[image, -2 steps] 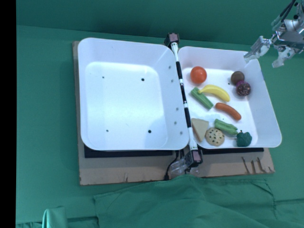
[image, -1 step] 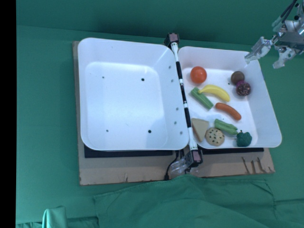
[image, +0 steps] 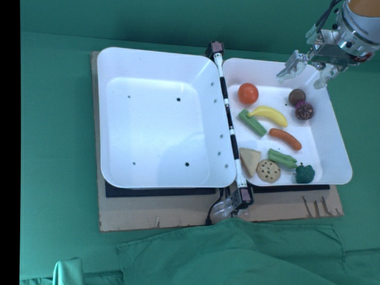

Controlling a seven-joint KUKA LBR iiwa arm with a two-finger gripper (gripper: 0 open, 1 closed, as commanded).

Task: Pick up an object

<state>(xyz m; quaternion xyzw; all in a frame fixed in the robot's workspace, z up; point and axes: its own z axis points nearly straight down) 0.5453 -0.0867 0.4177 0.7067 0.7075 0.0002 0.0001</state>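
Grey arm with orange band [image: 363, 5] angles in above right white bin [image: 332, 141], two-finger gripper [image: 307, 70] jaws apart, gripping nothing; nine food items inside.

Two white bins sit side by side mid-frame on the green desk [image: 59, 129]. The left bin [image: 157, 120] shows bare white floor. The right bin [image: 332, 153] holds an orange ball [image: 248, 93], banana [image: 268, 114], sausage [image: 285, 138], cookie [image: 268, 171], broccoli [image: 304, 173] and dark round fruits [image: 301, 104]. At upper right the tool [image: 307, 70] hangs with fingers spread above the right bin's far edge, nothing between them.
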